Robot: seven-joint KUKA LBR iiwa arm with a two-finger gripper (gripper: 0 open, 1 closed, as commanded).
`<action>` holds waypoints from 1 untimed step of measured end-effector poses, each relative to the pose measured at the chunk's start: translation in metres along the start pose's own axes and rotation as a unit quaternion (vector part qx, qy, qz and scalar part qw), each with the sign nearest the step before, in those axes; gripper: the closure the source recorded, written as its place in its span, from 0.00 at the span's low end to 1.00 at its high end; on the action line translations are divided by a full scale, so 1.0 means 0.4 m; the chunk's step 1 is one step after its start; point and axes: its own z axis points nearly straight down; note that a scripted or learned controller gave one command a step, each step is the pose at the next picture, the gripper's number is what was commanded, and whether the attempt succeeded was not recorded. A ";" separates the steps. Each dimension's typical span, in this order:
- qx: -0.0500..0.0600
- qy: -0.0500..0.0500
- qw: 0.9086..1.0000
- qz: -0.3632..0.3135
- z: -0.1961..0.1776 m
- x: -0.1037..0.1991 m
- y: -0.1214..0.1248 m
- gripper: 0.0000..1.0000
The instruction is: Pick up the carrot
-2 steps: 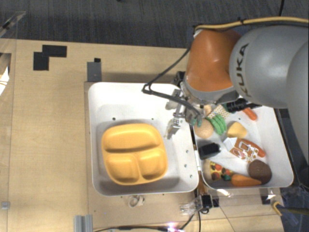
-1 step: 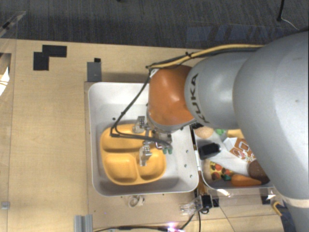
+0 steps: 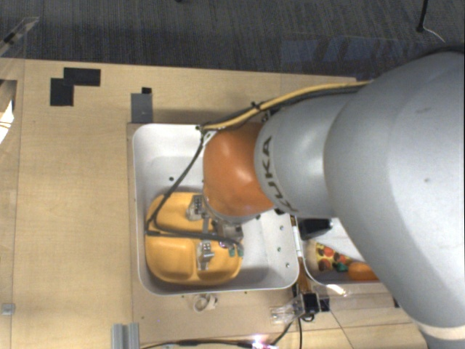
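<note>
Camera view, carrot (image 3: 361, 271): I see an orange piece in the right bin (image 3: 320, 276), at its near side, just under the arm (image 3: 378, 173). Most of it is hidden, so I cannot tell its long axis or where it points.
Right bin, contents: small coloured items (image 3: 330, 257) left of the carrot.
Left bin (image 3: 156, 147): the gripper (image 3: 211, 249) is low inside, over its yellow parts (image 3: 178, 257).
Gripper state: I cannot tell.

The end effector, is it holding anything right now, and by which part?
Cannot be told: the end effector is over the left bin, its wrist covering whatever lies beneath.
</note>
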 end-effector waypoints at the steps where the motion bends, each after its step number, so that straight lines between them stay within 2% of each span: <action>1: 0.006 0.005 1.000 0.002 -0.033 -0.002 -0.019 1.00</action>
